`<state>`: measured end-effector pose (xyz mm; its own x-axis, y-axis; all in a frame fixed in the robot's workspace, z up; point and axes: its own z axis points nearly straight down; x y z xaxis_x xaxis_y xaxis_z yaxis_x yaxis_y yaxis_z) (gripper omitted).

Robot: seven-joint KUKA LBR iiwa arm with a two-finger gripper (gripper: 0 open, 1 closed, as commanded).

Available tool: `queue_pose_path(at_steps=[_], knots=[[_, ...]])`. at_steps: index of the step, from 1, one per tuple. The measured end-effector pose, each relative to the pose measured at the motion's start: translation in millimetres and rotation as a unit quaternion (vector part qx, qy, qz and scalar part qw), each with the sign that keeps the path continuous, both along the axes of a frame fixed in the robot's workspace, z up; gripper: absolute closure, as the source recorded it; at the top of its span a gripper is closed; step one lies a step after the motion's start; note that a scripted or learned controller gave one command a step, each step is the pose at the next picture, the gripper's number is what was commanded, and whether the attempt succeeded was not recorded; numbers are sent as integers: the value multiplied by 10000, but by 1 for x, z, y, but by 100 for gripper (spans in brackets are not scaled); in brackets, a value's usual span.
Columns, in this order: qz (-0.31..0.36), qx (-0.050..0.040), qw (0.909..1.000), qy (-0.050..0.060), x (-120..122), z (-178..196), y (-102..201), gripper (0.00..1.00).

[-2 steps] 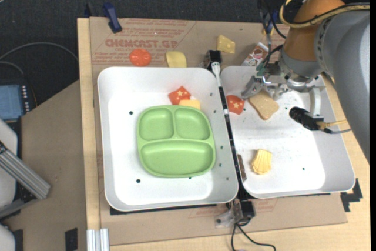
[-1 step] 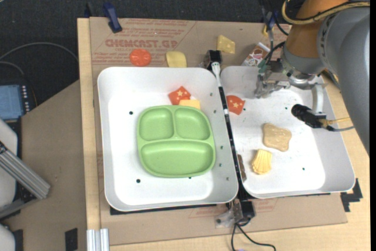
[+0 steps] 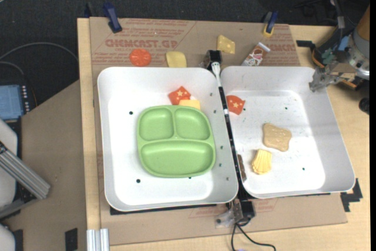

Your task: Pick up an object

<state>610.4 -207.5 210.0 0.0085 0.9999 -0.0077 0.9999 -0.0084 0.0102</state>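
Camera view, from above at a slant: the pincer [image 3: 320,80] sits at the upper right corner of the right bin [image 3: 329,126], over its rim, with the arm [image 3: 358,47] reaching in behind it; whether it is open or closed cannot be told, and nothing is seen held in it. Nearest to it in the right bin lie a tan toast-shaped piece [image 3: 277,137], flat and roughly square with a notched outline, and just below it a yellow ridged piece [image 3: 262,161], small and rounded. A red piece with a star [image 3: 234,104] lies against the bin's left wall. Any of these could serve as the object to pick.

The left bin [image 3: 111,126] carries a green divided tray [image 3: 175,141]; a second red star piece [image 3: 180,95] and a pale yellow piece [image 3: 190,104] touch its upper edge. On the desk [image 3: 88,67] beyond the bins rest an orange disc [image 3: 140,57] and other small items.

Likely risks: the toast piece lies flat, so the pincer may slide over it; the red piece by the wall leaves little room to close around it; the pincer, now over the rim, could strike it on descent.
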Motion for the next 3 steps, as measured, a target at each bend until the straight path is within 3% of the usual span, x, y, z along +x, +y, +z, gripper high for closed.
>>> queue_pose_path(at_steps=[1, 2, 3], knots=[[50, 54, 9999, 78, -33, -42, 67, 100], [43, 40, 10000, 53, -32, -41, 64, 0], [41, 26, 10000, 33, -71, -127, 70, 0]])
